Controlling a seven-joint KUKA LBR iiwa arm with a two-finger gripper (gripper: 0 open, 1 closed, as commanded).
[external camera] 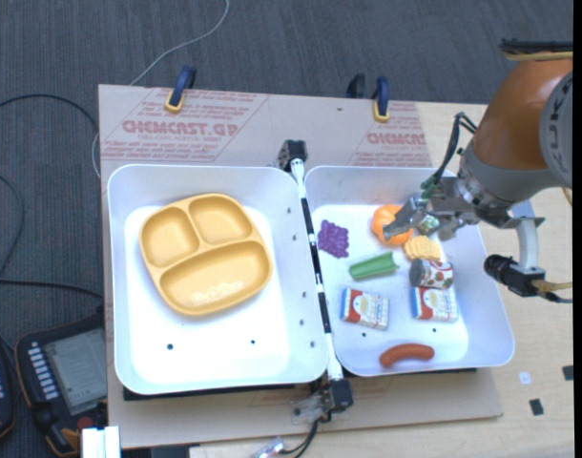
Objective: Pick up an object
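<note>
Right now I see my gripper (pixel 405 223) low in the right bin (pixel 482 256), fingers spread astride the orange fruit (pixel 384 221), seemingly lined up for a pinch.

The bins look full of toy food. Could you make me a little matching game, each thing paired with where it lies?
Things:
1. yellow divided plate
2. purple grapes
3. red sausage
4. green vegetable

Places:
A. right bin, near its front edge
B. left bin
C. right bin, close to the divider between the bins
D. right bin, about the middle, above a small carton

Pairs: 1-B, 2-C, 3-A, 4-D
</note>
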